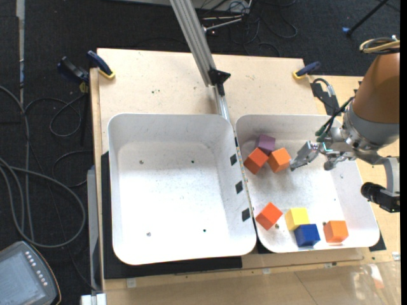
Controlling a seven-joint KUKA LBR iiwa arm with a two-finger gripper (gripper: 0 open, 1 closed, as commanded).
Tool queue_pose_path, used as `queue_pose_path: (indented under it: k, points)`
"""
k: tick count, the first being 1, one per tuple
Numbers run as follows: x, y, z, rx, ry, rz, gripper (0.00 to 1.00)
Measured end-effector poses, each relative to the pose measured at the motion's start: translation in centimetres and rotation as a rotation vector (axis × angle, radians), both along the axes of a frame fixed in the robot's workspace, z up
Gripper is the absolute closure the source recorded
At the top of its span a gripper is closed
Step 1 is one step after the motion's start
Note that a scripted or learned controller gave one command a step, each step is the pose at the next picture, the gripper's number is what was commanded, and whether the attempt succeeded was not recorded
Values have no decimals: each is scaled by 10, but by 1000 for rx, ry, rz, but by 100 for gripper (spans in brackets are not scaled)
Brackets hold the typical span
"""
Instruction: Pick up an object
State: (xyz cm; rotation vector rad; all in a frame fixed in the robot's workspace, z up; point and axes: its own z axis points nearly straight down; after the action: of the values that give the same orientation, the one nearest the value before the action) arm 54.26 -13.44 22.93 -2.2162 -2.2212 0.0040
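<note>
Several small blocks lie in the right bin (356, 199). Near its back left, a purple block (267, 142) touches a red-orange block (255, 160) and an orange block (279, 159). Toward the front lie another orange block (269, 215), a yellow block (296, 218), a blue block (307, 234) and one more orange block (336, 231). My gripper (315, 161) hangs over the right bin, just right of the orange block in the back cluster. It is open with nothing between its fingers; the left fingertip (299, 162) points at that block.
The left bin (117, 170) sits beside the right one, their rims meeting mid-bench. A slanted metal rail (194, 33) crosses the back of the bench. Clamps (100, 62) hold the bench's back corners.
</note>
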Motion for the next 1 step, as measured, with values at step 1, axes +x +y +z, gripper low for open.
queue_pose_path:
  k: [1]
  points:
    - [1,0,2,-1,-5,-2,0]
